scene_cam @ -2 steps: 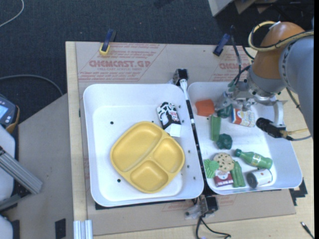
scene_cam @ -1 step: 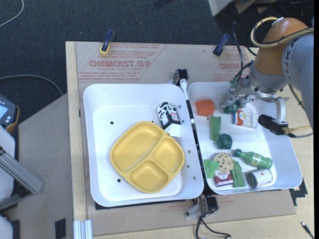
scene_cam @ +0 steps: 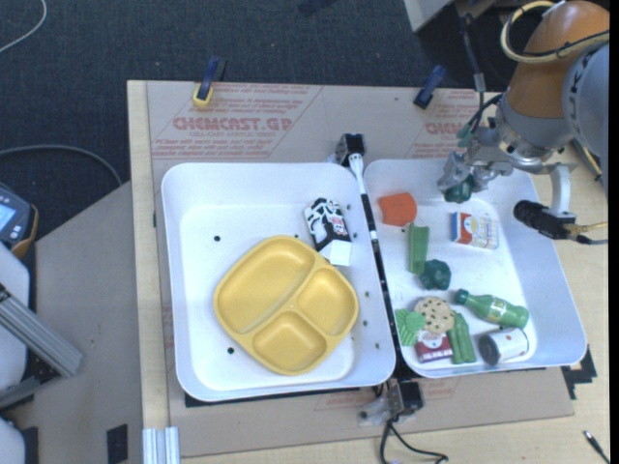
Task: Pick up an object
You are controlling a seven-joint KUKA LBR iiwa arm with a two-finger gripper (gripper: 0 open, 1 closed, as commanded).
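In the camera view, your gripper (scene_cam: 462, 184) hangs over the far part of the right bin (scene_cam: 551, 288), close to its far rim. Something small and dark green sits at its tip, but whether that is a held object or part of the tool is too blurred to settle, so I cannot tell if it is grasping, released or clenched.

Nearest to it lie two candidates. The orange block (scene_cam: 397, 207) sits to the left, just beside the divider between the bins; it looks like a light, stiff toy piece with flat sides, so you would pinch it across its narrower width. The small white carton (scene_cam: 473, 230) lies flat just nearer than the gripper; it is probably light and thin-walled, and could crush or slide on the smooth bin floor, so take it across its short edges, gently.

Nearer still, the green bottle (scene_cam: 493, 307) lies on its side. It is round and likely slippery, so grip the body crosswise, not the neck.

The yellow divided plate (scene_cam: 285, 303) fills the left bin (scene_cam: 193, 211); it is too wide to pinch except at the rim.
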